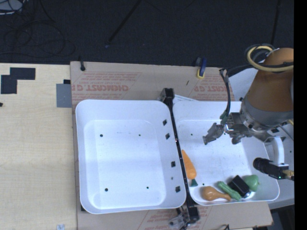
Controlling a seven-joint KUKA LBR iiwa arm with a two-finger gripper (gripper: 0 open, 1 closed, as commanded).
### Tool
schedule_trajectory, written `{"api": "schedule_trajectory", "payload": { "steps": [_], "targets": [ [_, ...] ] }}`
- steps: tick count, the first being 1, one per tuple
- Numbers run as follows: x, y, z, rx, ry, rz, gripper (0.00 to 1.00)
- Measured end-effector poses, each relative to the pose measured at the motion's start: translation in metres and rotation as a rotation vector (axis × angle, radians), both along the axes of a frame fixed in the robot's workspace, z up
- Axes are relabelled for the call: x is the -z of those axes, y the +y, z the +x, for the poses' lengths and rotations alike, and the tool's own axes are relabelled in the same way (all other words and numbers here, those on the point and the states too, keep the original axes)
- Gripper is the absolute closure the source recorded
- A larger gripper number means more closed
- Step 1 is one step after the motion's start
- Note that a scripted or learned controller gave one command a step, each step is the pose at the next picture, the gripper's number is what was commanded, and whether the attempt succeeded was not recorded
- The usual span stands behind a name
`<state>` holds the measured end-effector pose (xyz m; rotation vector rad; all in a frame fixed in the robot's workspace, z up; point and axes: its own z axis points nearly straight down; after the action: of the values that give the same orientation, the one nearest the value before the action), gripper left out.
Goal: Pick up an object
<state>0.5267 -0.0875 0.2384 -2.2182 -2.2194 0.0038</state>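
Two glossy white bins (124, 111), tapered orange carrot (188, 165)

Both bins (124, 111) white w/ small black dots. Carrot (189, 165) orange, green tip. Gourd-shaped toy (213, 193) tan-orange. Black block (238, 185) over green pieces (250, 181). Cardboard sheet (124, 80) brown, red print. Surface (33, 143) pale wood. Arm (271, 87) grey, orange band.

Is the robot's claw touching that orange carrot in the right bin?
Apart. The camera view shows the gripper up the bin from the carrot, bare white floor between them.
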Motion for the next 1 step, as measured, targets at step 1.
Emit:
{"api": "schedule_trajectory", "payload": {
  "steps": [1],
  "targets": [
    [0.1277,-0.0043,0.0642,-0.004,0.003,0.0,0.0]
  ]
}}
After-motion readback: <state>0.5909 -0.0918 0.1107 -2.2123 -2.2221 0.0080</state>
